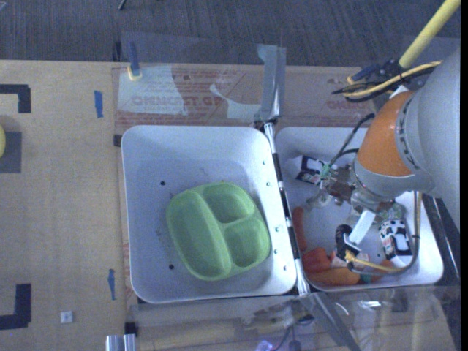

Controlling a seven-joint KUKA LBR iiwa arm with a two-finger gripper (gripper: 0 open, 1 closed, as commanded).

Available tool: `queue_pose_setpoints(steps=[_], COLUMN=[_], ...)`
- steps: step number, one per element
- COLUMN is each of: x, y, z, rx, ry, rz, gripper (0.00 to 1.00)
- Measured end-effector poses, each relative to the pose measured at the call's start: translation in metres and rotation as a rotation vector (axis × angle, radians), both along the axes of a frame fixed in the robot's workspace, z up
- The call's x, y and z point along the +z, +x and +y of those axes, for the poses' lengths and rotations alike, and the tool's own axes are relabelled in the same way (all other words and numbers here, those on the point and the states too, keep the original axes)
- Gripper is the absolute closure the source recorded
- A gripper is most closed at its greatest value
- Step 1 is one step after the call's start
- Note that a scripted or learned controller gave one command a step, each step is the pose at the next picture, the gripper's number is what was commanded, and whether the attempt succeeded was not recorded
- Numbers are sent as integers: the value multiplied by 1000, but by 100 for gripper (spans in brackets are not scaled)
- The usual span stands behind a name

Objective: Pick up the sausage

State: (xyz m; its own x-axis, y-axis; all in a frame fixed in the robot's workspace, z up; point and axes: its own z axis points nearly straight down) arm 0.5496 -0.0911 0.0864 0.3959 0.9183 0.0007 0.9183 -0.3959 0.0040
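Note:
A slim reddish-brown sausage (298, 230) lies along the left wall of the right bin (431, 269), pointing toward the front. My gripper (322, 195) is low inside this bin, near its middle, to the right of the sausage and a little behind it. The grey arm with its orange band (386, 146) covers the bin's right part. I see nothing held at the gripper.
An orange-red food piece (326, 263) lies at the right bin's front. A black-and-white item (310, 168) sits at the back left, another (395, 238) at the right. The left bin (146, 159) holds a green divided plate (217, 229).

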Motion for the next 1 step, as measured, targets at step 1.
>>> queue_pose_setpoints(steps=[1], x=[10], y=[1], z=[1], rx=[3], ry=[0], rz=[-1], gripper=[100])
